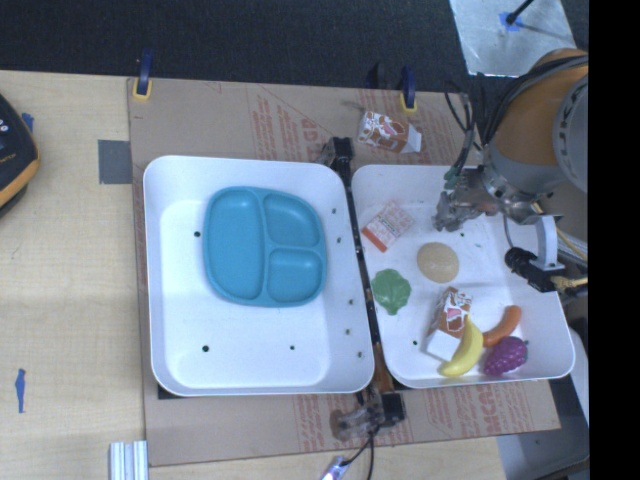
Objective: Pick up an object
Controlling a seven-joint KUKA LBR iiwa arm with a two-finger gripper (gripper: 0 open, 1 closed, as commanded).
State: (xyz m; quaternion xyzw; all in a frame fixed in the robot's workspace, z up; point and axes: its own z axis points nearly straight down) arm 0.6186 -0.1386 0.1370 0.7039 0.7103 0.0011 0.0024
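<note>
A light wooden bench (70, 298) carries a brown cardboard sheet (250, 118) at its centre. On the cardboard lie two white bins, the left bin (170, 348) at nine o'clock and the right bin (560, 353) at three, touching. A small printed packet (388, 132) lies at twelve o'clock.

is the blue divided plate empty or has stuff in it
Empty: the blue divided plate in the left bin shows bare compartments.

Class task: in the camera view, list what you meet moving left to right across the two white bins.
Blue divided plate → green toy → round beige piece → banana → purple grapes.
</note>
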